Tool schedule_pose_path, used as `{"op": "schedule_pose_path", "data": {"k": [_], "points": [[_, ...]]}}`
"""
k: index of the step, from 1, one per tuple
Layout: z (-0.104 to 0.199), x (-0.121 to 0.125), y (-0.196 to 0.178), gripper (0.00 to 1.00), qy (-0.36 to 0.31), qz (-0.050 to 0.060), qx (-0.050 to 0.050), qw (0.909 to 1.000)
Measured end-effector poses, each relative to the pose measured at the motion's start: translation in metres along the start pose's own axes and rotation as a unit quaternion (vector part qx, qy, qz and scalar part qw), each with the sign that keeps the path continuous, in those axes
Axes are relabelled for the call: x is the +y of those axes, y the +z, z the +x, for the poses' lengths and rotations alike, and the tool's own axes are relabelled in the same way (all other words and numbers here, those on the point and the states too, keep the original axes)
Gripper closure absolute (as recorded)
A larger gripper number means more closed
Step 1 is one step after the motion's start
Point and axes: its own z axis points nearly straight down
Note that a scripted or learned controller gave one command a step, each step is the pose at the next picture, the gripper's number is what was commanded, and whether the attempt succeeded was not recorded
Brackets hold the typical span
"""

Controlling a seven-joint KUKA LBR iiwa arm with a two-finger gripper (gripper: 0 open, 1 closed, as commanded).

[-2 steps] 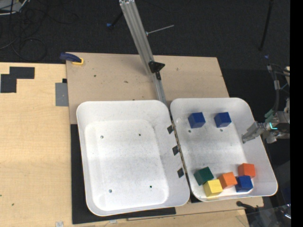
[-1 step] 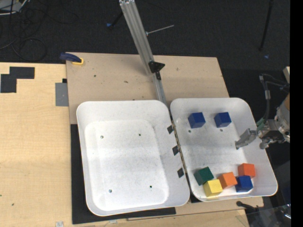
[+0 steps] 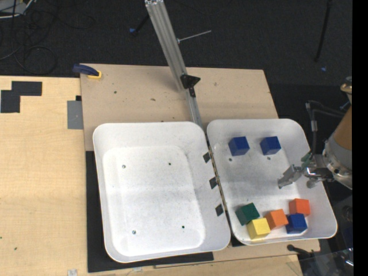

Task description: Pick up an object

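Blocks, seven, all in the right bin (image 3: 299, 128): two blue ones (image 3: 238, 145) (image 3: 269, 145) side by side near its far wall; a cluster at its near edge of green (image 3: 248, 213), yellow (image 3: 259, 227), orange (image 3: 277, 217), a redder orange (image 3: 299, 206) and a third blue (image 3: 296, 223), several touching. None is lifted.

Hand (image 3: 289, 176): enters from the right over the bin's middle right, between the far pair and the near cluster, above bare bin floor. Nothing lies between its parts; how far open it is cannot be told (too small and grey against the speckled white).

Step, as judged: approach, no target yet reached. Next move calls for choosing one block, centring over it and descending; the far blue pair stands freer than the crowded near group.

Left bin (image 3: 115, 137): adjoining. Worktop (image 3: 138, 91): tan board beneath both, with a slanted metal rail (image 3: 169, 42).
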Motion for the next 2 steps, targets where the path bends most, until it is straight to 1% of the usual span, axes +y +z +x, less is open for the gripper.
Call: {"op": "schedule_pose_path", "data": {"k": [1, 2], "points": [[0.003, 0.009, 0.052, 0.0, 0.001, 0.0, 0.0, 1.0], [0.001, 0.009, 0.039, 1.0, 0.004, -0.001, -0.001, 1.0]]}}
